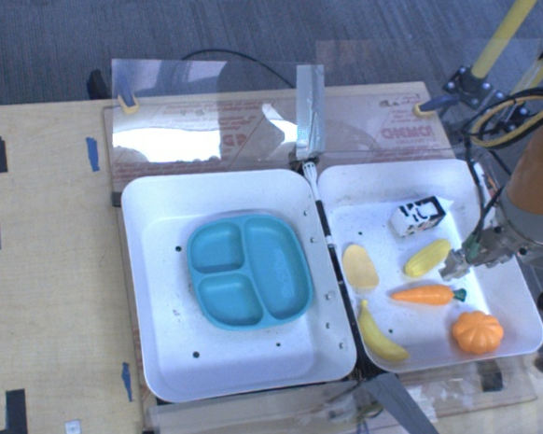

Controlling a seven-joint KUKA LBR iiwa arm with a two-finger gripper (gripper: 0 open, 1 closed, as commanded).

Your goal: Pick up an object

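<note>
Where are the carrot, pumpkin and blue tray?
carrot [422,295], camera view, middle of its orange body.
pumpkin [477,332], camera view, centre of its top.
blue tray [280,267], camera view, floor of its large compartment.

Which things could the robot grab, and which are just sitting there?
Could be grabbed, all in the right bin: corn, carrot, pumpkin, banana, black-and-white toy, pale oval piece. Gripper is beside the corn.

Just sitting: blue divided plate, left bin.
</note>
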